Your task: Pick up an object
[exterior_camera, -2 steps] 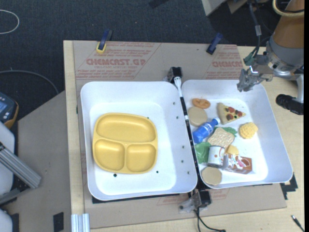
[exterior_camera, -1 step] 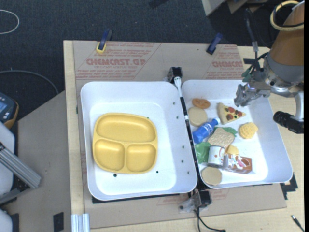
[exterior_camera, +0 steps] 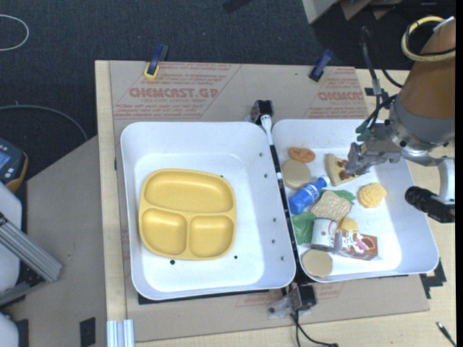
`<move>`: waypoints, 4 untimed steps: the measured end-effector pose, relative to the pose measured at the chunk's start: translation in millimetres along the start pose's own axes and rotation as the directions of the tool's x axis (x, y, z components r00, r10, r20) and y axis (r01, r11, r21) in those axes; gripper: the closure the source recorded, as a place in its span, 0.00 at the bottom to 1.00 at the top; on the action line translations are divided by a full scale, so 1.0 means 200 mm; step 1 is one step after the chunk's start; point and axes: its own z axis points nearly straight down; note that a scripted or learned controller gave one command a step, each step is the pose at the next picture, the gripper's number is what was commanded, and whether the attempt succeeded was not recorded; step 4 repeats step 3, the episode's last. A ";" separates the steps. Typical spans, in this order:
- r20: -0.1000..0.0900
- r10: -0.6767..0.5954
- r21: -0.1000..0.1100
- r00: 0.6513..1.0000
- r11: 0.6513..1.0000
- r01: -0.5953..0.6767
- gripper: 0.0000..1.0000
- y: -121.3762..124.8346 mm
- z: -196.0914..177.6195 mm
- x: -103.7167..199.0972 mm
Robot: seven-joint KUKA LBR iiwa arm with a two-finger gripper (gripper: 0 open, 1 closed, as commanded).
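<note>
The hand (exterior_camera: 354, 162) sits low over the upper part of the right shallow white plastic bin (exterior_camera: 416, 255), hanging from the grey arm with the orange band (exterior_camera: 427, 85). Whether its grip is spread or closed cannot be told from this angle, since the wrist body covers most of it, and nothing is plainly seen held in it.

Nearest item: a pale yellow wedge-shaped toy food piece (exterior_camera: 334, 168), just beside the hand on the side facing the left bin, possibly touching it. Its long axis runs roughly up and down the bin, across the arm's line of reach. This is judged the likeliest target.

Other candidates, all on the near side of the hand and towards the bin's front edge:
- a yellow ridged corn-like piece (exterior_camera: 371, 194), close, slightly towards the arm's side;
- a speckled tan cracker-like piece (exterior_camera: 333, 206), near;
- a blue plastic bottle (exterior_camera: 307, 195), lying tilted, further towards the divider;
- a red and white packet (exterior_camera: 354, 246), well apart.

The left shallow white bin (exterior_camera: 137, 143) holds a yellow three-compartment plastic plate (exterior_camera: 188, 213), far from the hand.

Judgement: the move turns on a short shift towards the wedge, with the grip set across its narrow width. Crowded neighbours raise the risk of a missed or double contact.
</note>
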 end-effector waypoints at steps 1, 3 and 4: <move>0.000 0.000 0.001 1.000 1.000 0.000 1.00 -0.20 -0.02 0.15; 0.001 0.003 -0.001 1.000 1.000 -0.003 1.00 -0.29 0.08 0.18; 0.001 0.003 -0.001 1.000 1.000 -0.003 1.00 -0.29 0.08 0.18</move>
